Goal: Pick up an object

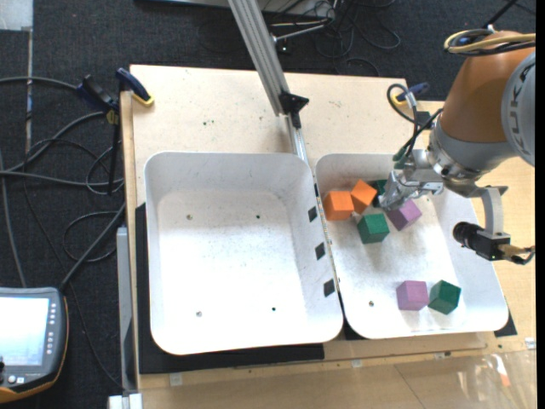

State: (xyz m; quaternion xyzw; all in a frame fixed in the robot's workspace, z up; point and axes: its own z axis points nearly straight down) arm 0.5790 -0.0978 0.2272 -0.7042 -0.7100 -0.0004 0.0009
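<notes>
Right bin (477, 309) crowds blocks under the claw (393, 196), grip state unclear.

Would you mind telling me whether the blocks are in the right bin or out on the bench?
In the right bin: two orange blocks, two green and two purple all lie inside its rim.

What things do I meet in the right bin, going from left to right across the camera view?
Orange block → second orange block → green block → purple block under the hand → lower purple block → lower green block.
</notes>
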